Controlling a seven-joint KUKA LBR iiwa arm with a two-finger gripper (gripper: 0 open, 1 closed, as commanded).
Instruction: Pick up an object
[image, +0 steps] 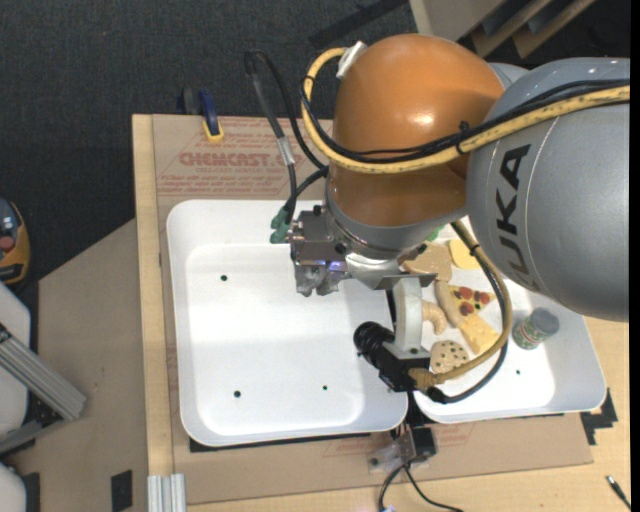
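Brown cardboard-covered bench (160, 300) bears two shallow white plastic bins; left bin (200, 300) under the grey-and-orange arm (420, 130). Right bin (560, 385) holds a toy pizza slice (470, 305) and small grey-lidded jar (537, 328). Gripper (318, 262) state: cannot tell.

Arm (470, 180) hides most of right bin (560, 395) toward 12 o'clock; pizza slice (470, 310) partly covered; arm cut off at 3 o'clock.

- The grey arm (560, 190) reaches in from the right, its orange band (415, 110) bulking large toward the camera.
- The gripper (318, 272) points downward; its fingers seem hidden beneath the wrist.
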